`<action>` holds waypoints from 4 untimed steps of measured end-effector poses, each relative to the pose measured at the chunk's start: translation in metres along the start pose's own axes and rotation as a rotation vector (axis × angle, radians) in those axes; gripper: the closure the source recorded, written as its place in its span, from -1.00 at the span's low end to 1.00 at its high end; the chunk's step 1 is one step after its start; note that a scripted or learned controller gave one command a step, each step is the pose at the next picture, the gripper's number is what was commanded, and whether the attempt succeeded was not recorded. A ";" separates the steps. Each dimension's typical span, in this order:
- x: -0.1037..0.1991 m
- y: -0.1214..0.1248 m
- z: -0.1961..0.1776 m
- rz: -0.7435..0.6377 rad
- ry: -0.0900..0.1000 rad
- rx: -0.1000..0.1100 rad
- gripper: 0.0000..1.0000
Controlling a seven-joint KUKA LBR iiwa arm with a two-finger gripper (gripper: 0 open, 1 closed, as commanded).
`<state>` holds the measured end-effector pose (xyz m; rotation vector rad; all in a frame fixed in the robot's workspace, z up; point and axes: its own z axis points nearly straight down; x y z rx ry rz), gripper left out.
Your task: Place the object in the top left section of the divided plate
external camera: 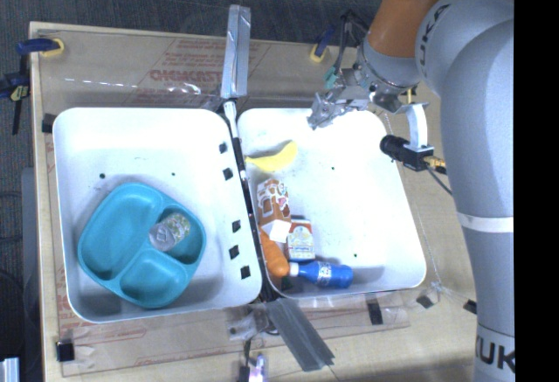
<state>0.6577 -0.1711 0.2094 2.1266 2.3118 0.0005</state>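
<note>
A blue divided plate [122, 245] lies in the left bin [79, 131]. A clear crumpled object [169, 231] rests in the plate's right-hand section. My gripper [321, 114] hangs over the far edge of the right bin [384, 205], well away from the plate. Nothing shows between its fingertips. In the right bin lie a yellow banana [272, 156], a brown and white packet [274, 198], a small white carton [300, 242], an orange carrot-like piece [276, 260] and a blue bottle [325, 274].
A metal divider bar [236, 52] runs between the two bins at the back. Blue clamps [38, 46] sit at the bench's left corner. The grey arm [476, 109] fills the right side, above the right bin's edge.
</note>
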 end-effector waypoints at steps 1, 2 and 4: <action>-0.021 -0.009 0.066 0.035 0.000 0.004 1.00; -0.037 -0.003 0.002 -0.007 0.000 0.000 1.00; -0.032 -0.070 0.037 -0.105 0.001 0.003 1.00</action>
